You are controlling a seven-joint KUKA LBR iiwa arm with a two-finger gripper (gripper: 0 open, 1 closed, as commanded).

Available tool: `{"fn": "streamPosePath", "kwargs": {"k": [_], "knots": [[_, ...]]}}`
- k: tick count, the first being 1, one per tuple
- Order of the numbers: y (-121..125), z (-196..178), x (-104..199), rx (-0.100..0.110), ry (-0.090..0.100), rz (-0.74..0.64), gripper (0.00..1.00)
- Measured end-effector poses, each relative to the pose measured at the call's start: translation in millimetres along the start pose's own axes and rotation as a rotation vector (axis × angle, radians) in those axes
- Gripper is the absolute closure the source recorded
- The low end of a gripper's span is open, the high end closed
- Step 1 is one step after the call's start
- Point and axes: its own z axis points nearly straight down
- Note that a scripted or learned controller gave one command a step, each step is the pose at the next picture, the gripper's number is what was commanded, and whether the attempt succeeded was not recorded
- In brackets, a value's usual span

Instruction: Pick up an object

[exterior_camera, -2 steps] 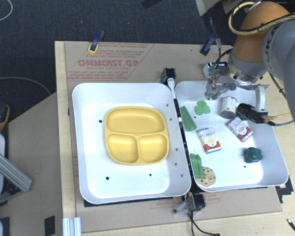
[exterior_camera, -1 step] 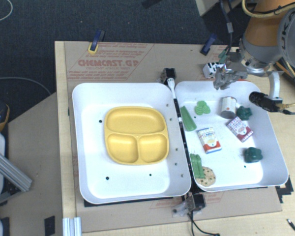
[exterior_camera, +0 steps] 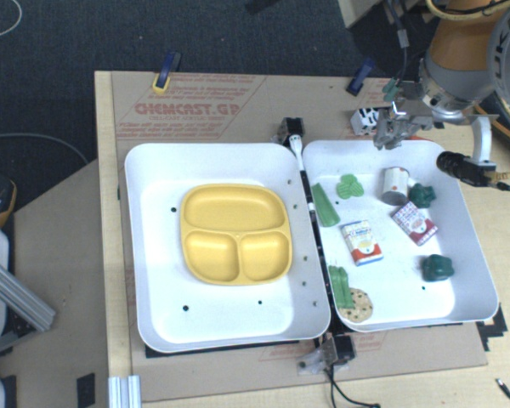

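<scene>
White bins sat side by side on the bench. Left bin [exterior_camera: 144, 228] carried a yellow divided tray [exterior_camera: 235, 232] near its centre, three compartments, upright.

Right bin [exterior_camera: 467, 228] held the loose items. Green strip [exterior_camera: 325, 204] lay along its left edge, green leafy piece [exterior_camera: 350, 186] just beside it. Grey can [exterior_camera: 394, 184] was on its side near the far edge, dark green toy [exterior_camera: 422, 195] touching or nearly touching it on the right. Red-and-white packet [exterior_camera: 413, 222] lay just below those. White-and-red carton [exterior_camera: 362, 242] was mid-bin. Dark green lump [exterior_camera: 437, 267] sat toward the right edge, well apart from the carton. Near-left corner had a green pod [exterior_camera: 339, 284] and a tan cookie [exterior_camera: 357, 306], touching.

Gripper [exterior_camera: 389, 136] hung over the far edge of the right bin, above the can, apart from every item. Nothing was between its fingers; open or closed, couldn't tell from that angle. Orange band [exterior_camera: 463, 49] on the arm was over the bench's far-right corner. A black-and-white die [exterior_camera: 367, 119] sat outside the bin, just left of the gripper.
</scene>
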Motion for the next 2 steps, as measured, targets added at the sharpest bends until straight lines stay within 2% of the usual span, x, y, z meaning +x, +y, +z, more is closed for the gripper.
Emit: {"fn": "streamPosePath", "kwargs": {"k": [1,2], "knots": [[-40.0,-4.6,14.9,0.010,0.002,0.001,1.00],[-88.5,5.0,44.7,0.012,0.003,0.000,1.00]]}}
